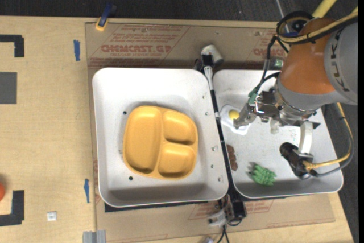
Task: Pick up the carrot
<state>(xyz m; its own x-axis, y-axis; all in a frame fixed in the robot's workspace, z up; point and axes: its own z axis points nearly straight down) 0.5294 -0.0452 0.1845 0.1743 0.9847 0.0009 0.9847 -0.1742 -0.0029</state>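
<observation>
Honestly doesn't look like much is done yet. The arm (318, 65) reaches over the right bin (327, 182), and the hand (253, 111) sits low near that bin's left wall, just beside a small yellow thing (233, 115) on a white bit. I can't tell if the hand is spread or pinched; it's too cluttered there. No carrot that I can pick out for sure. A brown sliver (231, 155) lies by the left wall, nearer us, but I can't say that's it. A green toy (263, 174) sits at the near side. The left bin (108, 88) holds a yellow tray (161, 141). So the grab and lift are both left, I'd say.
</observation>
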